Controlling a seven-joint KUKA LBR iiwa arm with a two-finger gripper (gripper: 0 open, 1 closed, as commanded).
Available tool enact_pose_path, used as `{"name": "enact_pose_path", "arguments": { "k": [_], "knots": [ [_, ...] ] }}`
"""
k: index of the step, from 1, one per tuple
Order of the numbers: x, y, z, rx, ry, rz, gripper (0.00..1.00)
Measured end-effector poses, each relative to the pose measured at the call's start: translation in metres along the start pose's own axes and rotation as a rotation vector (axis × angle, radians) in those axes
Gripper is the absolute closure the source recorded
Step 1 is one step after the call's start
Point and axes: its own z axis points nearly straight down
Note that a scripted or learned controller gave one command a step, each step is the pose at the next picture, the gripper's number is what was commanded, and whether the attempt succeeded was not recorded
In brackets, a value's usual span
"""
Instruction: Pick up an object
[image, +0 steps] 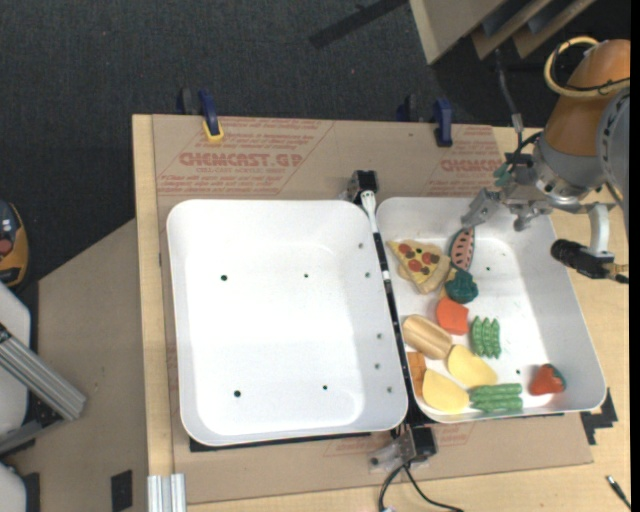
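The gripper (480, 212) hangs over the right bin (580, 330), whether clenched or released I cannot tell. Just below it lies a watermelon slice (461, 247), beside a pizza slice (419, 262) and other toy foods.

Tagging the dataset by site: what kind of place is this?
Most likely a robotics lab bench set up for grasping trials. The arm's gripper hangs over the right bin, which holds toy food such as a pizza slice. The left bin sits beside it on a clamped board.
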Motion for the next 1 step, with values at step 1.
{"name": "enact_pose_path", "arguments": {
  "k": [1],
  "knots": [
    [-0.0017, -0.0037, -0.015, 0.003, -0.001, 0.003, 1.0]
  ]
}}
